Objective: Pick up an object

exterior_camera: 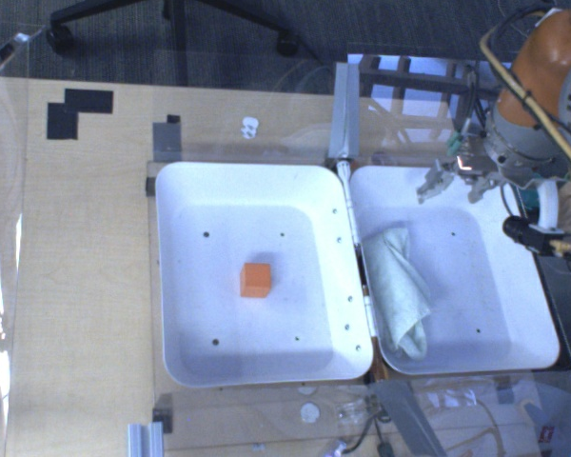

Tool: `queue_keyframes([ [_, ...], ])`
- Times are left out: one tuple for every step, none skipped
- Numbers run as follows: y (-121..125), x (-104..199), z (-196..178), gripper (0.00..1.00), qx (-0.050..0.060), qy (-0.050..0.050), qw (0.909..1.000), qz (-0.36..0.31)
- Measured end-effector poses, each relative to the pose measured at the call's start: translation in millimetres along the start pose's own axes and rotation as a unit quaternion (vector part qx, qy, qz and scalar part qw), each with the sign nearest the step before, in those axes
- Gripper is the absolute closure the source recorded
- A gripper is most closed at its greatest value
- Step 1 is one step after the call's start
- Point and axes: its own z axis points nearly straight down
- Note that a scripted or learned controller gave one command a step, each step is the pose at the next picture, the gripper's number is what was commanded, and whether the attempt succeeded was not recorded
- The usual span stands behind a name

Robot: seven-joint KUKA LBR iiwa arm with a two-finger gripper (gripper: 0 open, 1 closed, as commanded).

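Pale wood bench (76, 255) carried two shallow white bins side by side. An orange cube (256, 280) sat near the middle of the left bin (186, 350), and a crumpled pale cloth (400, 288) lay against the left wall of the right bin (514, 341). Above the right bin's far edge hung the gripper (454, 183), its fingers spread apart with nothing between them. By this showing nothing was picked up yet; choosing, descending and closing all remained

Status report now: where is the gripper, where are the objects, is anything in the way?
Gripper open, above right bin's far edge, holding nothing. Orange block in left bin; crumpled cloth in right bin. Nothing blocks either.
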Motion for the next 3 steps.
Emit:
queue_keyframes([
  [30.6,-39.2,108.1,0.0,0.0,0.0,0.9947,-0.103],
  [33.3,-38.5,94.5,1.0,-0.005,-0.002,0.9946,-0.104],
  [39.9,-15.0,9.4,1.0,-0.002,-0.001,0.9988,0.049],
])
